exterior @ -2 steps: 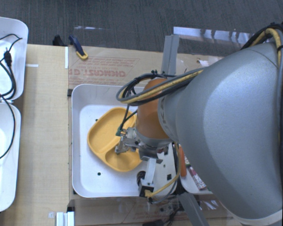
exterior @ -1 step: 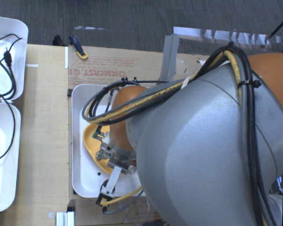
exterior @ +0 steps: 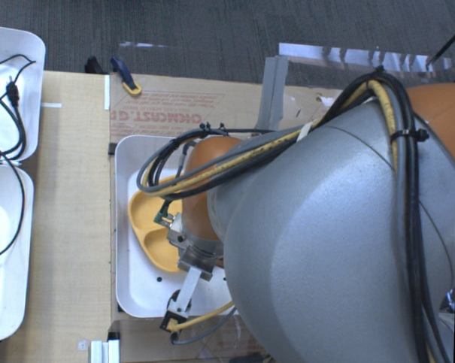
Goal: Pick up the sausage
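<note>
**Bin and Arm Positions**

The arm (exterior: 338,242) reaches from the right over the right bin (exterior: 123,233), covering most of it. A curved dish (exterior: 146,226) lies in that bin, left of the wrist. The left bin (exterior: 8,205) sits well apart on the desk (exterior: 72,208), with cables (exterior: 8,122) across it.

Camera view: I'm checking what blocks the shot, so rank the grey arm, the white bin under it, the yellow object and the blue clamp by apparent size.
1. Grey arm, though its nearness to the camera inflates it.
2. White bin, partly hidden by the arm.
3. Yellow object, partly covered too.
4. Blue clamp.
</note>
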Action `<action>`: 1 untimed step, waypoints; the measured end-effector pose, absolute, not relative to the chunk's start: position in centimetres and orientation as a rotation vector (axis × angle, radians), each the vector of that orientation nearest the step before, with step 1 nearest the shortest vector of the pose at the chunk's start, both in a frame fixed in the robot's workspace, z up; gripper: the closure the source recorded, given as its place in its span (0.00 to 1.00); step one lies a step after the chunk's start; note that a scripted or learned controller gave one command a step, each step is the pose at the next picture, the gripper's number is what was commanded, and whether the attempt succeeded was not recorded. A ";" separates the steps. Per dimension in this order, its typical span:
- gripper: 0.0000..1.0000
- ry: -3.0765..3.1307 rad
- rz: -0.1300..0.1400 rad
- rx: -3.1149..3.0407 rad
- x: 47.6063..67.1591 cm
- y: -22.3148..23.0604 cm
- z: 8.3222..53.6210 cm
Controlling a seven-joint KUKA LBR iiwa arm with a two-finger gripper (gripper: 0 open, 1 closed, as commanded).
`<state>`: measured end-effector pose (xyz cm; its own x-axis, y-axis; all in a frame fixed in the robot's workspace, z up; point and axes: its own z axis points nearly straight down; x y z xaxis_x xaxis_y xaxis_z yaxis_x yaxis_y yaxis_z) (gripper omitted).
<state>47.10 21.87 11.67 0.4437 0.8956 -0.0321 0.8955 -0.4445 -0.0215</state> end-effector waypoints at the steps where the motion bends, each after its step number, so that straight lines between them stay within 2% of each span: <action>1: 1.00 -1.723 0.008 -2.629 47.8 22.4 27.3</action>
<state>47.76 22.37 27.33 0.3988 0.9170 -0.0049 0.9170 -0.3988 -0.0013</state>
